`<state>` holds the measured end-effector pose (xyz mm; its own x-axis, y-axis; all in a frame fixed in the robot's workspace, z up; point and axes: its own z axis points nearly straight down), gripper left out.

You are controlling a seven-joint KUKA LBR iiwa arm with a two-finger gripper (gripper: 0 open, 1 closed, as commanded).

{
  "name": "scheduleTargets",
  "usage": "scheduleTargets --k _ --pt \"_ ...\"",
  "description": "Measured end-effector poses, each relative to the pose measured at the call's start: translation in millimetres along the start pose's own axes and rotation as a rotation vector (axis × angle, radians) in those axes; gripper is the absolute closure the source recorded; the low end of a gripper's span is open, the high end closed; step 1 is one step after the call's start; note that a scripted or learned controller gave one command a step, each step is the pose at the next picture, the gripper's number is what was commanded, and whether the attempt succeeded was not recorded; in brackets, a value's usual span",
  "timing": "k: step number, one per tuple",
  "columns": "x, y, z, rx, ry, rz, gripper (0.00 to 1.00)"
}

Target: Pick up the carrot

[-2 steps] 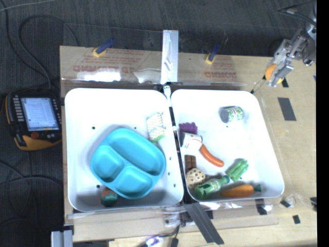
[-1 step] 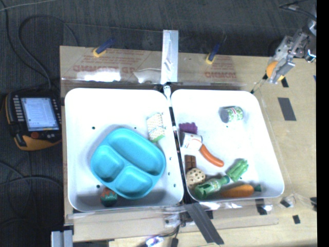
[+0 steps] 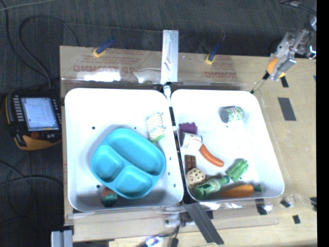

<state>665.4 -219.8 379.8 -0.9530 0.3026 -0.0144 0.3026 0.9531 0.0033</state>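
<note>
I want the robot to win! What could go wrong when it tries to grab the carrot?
The carrot lies against the right bin's near wall, touching a green toy, so the grab may bump the wall or catch the wrong toy. Another orange piece sits nearby and could be mistaken for it. The gripper is far off, beyond the bin.

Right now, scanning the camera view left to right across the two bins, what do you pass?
Blue divided tray → corn piece → purple toy → small orange carrot → tipped can, with the longer carrot lying below along the right bin's near wall.
</note>
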Motion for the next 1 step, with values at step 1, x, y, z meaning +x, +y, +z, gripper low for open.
scheduleTargets --k 1 --pt "27.0 41.6 135.1 0.002 0.012 -0.202 1.00"
